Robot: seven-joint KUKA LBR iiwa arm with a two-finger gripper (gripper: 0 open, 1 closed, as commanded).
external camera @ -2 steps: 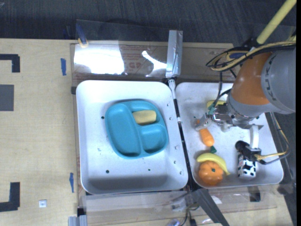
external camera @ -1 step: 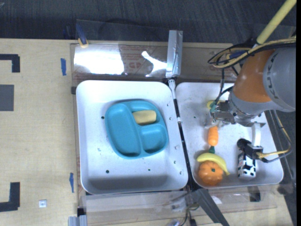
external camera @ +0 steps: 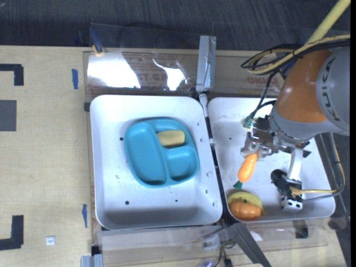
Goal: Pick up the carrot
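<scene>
Overhead, saw two shallow white bins side by side on the bench. Found a blue divided plate (external camera: 147, 154) lying in the middle of the left bin (external camera: 105, 166), with a pale yellow block (external camera: 171, 138) resting in its far right compartment. Noted nothing else on that plate. Found the carrot (external camera: 247, 167) over the right bin (external camera: 228, 127), toward its left side, tilted, its upper end right against the gripper (external camera: 255, 149). Could not tell whether the jaws were closed on it or merely touching, being hidden under the wrist. Spotted a round orange and yellow-green thing (external camera: 245, 207), perhaps a toy fruit, tucked into the near left corner of the right bin, just near of the carrot's lower tip. Saw the arm (external camera: 303, 93) reaching in from the right, above that bin's far half.
</scene>
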